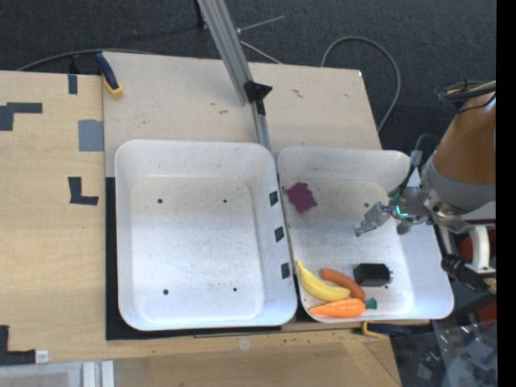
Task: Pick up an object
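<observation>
- I see the pincer (385, 218) hovering over the right bin (419, 297), toward that bin's right side; its fingers look spread apart with nothing between them.
- Along the right bin's near edge lie a banana (316, 285), a small carrot (342, 280) touching it, and a larger carrot (339, 308) (right against the rim).
- A black block (372, 274) sits just beside the carrots, below the pincer and apart from it.
- A purple piece (301, 197) lies near the bin's far left corner.
- The left bin (129, 216) sits beside it on the bench (48, 176).
</observation>
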